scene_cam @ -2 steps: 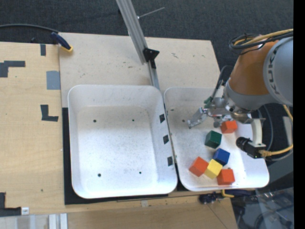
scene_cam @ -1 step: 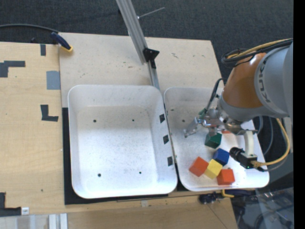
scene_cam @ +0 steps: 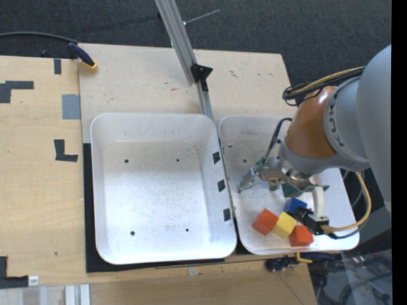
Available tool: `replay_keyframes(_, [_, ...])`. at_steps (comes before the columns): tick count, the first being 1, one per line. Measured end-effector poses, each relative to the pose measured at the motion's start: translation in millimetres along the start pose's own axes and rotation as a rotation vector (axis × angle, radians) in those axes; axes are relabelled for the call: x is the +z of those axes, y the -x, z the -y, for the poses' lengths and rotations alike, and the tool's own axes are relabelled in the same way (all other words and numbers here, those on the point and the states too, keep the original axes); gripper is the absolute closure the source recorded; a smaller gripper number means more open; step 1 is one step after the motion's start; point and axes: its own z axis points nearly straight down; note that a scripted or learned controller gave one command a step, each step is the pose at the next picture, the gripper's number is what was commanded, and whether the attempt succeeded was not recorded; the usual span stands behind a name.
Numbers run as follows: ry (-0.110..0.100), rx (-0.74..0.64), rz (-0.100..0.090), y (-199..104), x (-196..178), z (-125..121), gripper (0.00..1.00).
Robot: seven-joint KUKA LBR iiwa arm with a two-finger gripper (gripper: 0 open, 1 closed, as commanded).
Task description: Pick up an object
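My gripper (scene_cam: 256,175) is low inside the right bin (scene_cam: 245,135), near its middle, under the orange wrist band (scene_cam: 308,129). Nothing shows clearly in its grasp. In front of it, toward the bin's near edge, lie an orange cube (scene_cam: 265,222), a yellow cube (scene_cam: 285,224) and a red-orange block (scene_cam: 301,236), close together. A blue block (scene_cam: 294,205) sits just behind the yellow cube. Part of a dark green object (scene_cam: 293,187) peeks out from under the wrist, right of the gripper.
The left bin (scene_cam: 102,170) stands beside the right one, their walls touching. A grey metal pole (scene_cam: 181,40) slants down to the bins' shared back corner. Cables (scene_cam: 356,215) loop along the right bin's right side.
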Motion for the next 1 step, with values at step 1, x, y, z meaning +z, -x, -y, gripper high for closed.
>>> replay_keyframes(1, [0.001,-0.001,-0.001,-0.7,-11.8,-0.3,1.00])
